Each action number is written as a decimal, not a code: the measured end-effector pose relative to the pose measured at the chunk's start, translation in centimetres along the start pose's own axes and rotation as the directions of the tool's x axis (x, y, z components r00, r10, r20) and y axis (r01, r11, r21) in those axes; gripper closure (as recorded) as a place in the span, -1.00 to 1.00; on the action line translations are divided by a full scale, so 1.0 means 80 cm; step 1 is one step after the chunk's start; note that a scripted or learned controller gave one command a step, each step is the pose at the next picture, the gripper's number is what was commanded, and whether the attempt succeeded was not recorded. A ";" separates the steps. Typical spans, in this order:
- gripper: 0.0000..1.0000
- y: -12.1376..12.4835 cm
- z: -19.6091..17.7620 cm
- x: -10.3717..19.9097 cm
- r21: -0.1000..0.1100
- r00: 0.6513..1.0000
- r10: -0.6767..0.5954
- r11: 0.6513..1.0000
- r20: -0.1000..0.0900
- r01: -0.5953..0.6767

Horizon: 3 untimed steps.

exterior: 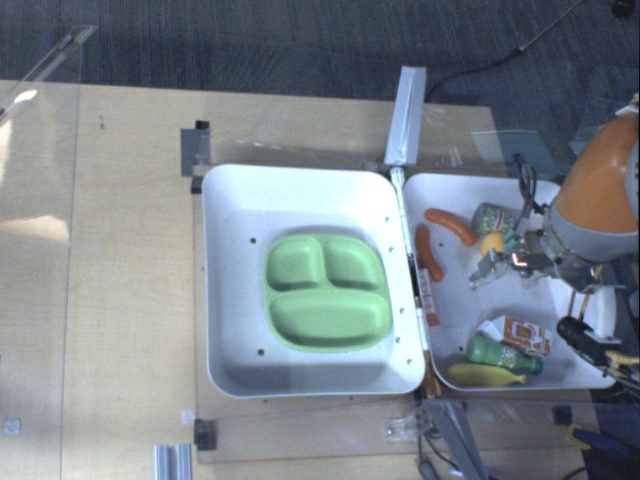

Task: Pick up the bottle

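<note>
The bottle (503,354) is green with a darker label. It lies on its side near the front wall of the right bin (452,318), just above a banana (484,374). My gripper (497,264) hangs over the middle of the right bin, farther back than the bottle and well apart from it. It sits beside a small yellow object (491,242). The arm's grey wrist and orange band (600,183) reach in from the right and hide the bin's right side.
Two orange-red sausages (449,226) (430,254) lie at the right bin's back left. A green packet (497,217) sits at the back and a small carton (527,336) beside the bottle. The left bin (225,268) holds a green divided tray (328,290).
</note>
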State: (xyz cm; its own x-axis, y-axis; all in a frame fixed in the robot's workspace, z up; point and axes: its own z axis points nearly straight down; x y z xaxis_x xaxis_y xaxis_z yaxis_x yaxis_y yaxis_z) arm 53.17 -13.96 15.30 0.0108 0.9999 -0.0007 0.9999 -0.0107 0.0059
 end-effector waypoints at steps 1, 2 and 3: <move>-1.00 0.045 -0.056 -0.054 -0.001 1.000 0.018 1.000 0.002 -0.018; -1.00 0.107 -0.004 -0.067 0.001 0.999 -0.039 0.999 0.002 0.039; -1.00 0.175 0.083 -0.057 -0.004 0.999 0.047 0.999 0.002 -0.047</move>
State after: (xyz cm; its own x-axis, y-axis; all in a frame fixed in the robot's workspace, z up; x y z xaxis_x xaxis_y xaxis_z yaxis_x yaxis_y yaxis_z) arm 67.16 -18.68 8.76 0.0576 0.9983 -0.0022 0.9983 -0.0576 0.0100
